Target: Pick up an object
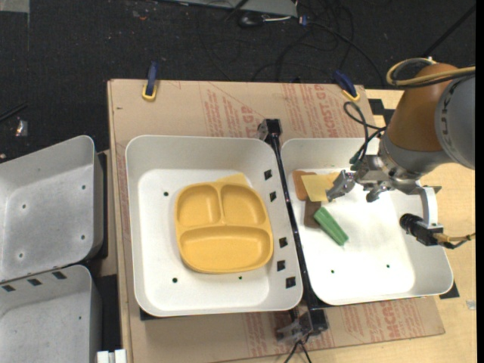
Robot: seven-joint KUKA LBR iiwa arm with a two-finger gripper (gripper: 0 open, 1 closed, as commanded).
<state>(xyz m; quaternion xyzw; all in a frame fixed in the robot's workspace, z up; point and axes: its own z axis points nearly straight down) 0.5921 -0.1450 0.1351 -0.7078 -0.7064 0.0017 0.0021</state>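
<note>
The gripper, fingers spread and empty, hovers centre-right above the small green plastic block. It looks light, stiff, maybe slippery; best pinched across its narrow sides.

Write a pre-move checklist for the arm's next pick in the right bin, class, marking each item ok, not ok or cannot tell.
1. Target in the right bin: green block lies there, ok.
2. Block's top uncovered: ok.
3. Block free of neighbours: touches the brown piece, not ok.
4. Gripper above the block: it sits up and right of it, not ok.
5. Nothing already held: cannot tell.
6. Yellow tray out of the way, in the left bin: ok.
</note>
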